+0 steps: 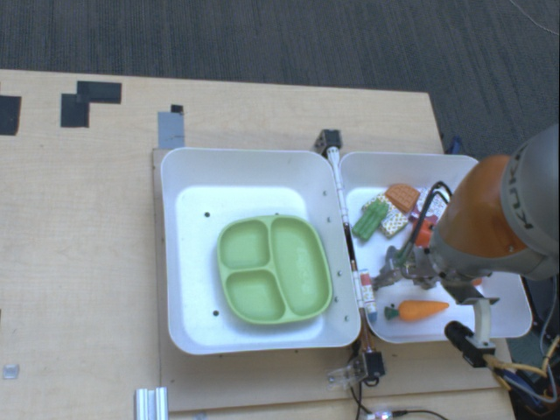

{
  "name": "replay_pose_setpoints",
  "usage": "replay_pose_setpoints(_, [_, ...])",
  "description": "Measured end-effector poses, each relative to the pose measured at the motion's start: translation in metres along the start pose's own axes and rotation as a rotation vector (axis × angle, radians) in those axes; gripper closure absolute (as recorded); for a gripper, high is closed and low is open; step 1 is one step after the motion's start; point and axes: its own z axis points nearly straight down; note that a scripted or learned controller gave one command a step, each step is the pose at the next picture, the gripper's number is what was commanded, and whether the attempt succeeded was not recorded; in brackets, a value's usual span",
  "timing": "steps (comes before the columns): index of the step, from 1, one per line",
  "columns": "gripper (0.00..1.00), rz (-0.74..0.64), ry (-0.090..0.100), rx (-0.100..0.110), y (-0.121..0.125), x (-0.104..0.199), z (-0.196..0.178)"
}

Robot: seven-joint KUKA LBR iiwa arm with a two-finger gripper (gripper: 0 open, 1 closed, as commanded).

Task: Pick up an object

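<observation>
Gripper (pixel 394 269) hovers low in the right bin (pixel 516 318), its state impossible to tell, just above the toy carrot (pixel 422 309) lying near the bin's front wall.

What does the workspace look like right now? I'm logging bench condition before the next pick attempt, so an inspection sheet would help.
Surface: wooden bench bearing two white bins, left bin and right bin.
Job's things: toy carrot, green toy and orange-brown toy lie in the right bin.
Clutter: green divided plate in the left bin; dark tape patches on the bench.
Grippers: pincer low over the right bin, above the carrot; finger state unclear.
Cables: wires at the bench's near edge.
Surroundings: dark carpet beyond the bench.
</observation>
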Motion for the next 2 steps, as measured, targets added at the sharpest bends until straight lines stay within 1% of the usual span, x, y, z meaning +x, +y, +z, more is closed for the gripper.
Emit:
replay_pose_setpoints(1, [1.00,-0.001,0.001,-0.005,0.0021,0.0011,-0.0108])
replay_pose_setpoints(2, [0.00,-0.002,0.001,-0.005,0.0021,0.0012,-0.0108])
